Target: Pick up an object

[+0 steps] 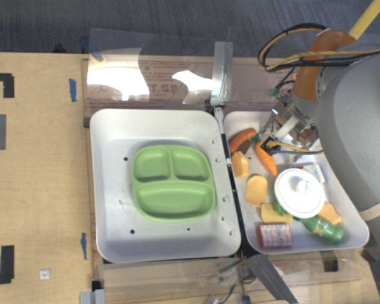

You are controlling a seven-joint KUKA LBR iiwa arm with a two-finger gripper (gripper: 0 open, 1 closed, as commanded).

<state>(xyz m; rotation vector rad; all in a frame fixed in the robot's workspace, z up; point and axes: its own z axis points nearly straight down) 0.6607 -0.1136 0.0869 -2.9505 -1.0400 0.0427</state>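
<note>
While we looked down from the camera view, two shallow white bins sat side by side on the table (pixel 38 170). We saw the left bin (pixel 107 138) holding a green divided plate (pixel 173 181) with three compartments, lying flat near the bin's middle. We saw the right bin (pixel 351 223) crowded with small things: an orange-red sausage-shaped piece (pixel 242 138) near the far left corner, an orange carrot (pixel 266 159) just beside it, a small yellow piece (pixel 240 164) by the dividing wall, a larger yellow piece (pixel 256 189) nearer us, a round white lid-like dish (pixel 299 192) in the middle, a red can (pixel 276 235) lying on its side at the near edge, and a green bottle (pixel 324 229) lying to the right of the can.

We found the end effector (pixel 285 133) low over the far part of the right bin, reaching in from the right under the orange band (pixel 307 81). We could not tell how it was set, nor whether it gripped anything. The carrot lay just beside it on its left, and the sausage-shaped piece lay near, farther left.
</note>
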